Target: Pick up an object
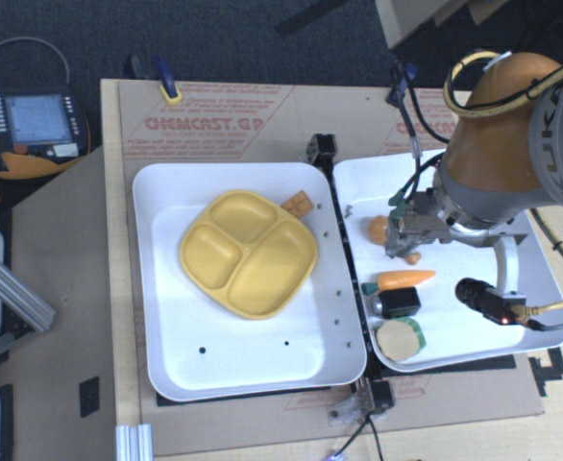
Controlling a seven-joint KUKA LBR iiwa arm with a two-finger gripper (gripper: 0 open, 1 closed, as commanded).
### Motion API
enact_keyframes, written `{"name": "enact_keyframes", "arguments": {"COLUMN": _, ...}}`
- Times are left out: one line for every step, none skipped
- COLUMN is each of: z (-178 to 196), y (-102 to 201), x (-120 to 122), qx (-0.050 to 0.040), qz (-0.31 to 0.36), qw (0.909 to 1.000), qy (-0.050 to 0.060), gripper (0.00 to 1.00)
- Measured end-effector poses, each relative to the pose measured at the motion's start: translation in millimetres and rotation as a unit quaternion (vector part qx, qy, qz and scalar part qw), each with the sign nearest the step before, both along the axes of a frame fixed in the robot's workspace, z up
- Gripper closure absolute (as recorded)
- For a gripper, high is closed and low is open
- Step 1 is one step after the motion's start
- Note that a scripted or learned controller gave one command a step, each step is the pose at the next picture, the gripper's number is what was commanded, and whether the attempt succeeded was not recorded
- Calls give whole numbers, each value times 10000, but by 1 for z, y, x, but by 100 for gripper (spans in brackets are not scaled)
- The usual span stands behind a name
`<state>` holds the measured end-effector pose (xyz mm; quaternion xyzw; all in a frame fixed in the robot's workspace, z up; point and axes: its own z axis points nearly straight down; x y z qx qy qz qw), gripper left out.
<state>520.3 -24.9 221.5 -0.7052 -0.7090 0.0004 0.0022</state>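
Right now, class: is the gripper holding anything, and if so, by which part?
It cannot be told. The gripper sits low in the right white bin beside a small orange-brown object, but no grasp shows.

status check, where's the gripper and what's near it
Gripper low in right bin, by small orange-brown object. Carrot just below. Grasp unconfirmed.

Two white bins sit side by side; the left bin (157, 286) carries one yellow divided plate (249, 254) and one small brown block (298, 204). The right bin (541, 286) carries one carrot (405, 279), one black block (398, 303), one round tan-and-green piece (398, 339) and one orange lump (379, 229).
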Motion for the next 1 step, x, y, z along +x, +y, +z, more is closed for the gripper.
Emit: {"name": "enact_keyframes", "arguments": {"z": -3, "y": 52, "x": -10, "qx": -7, "qz": -22, "qw": 10000, "qy": -3, "gripper": 100}}
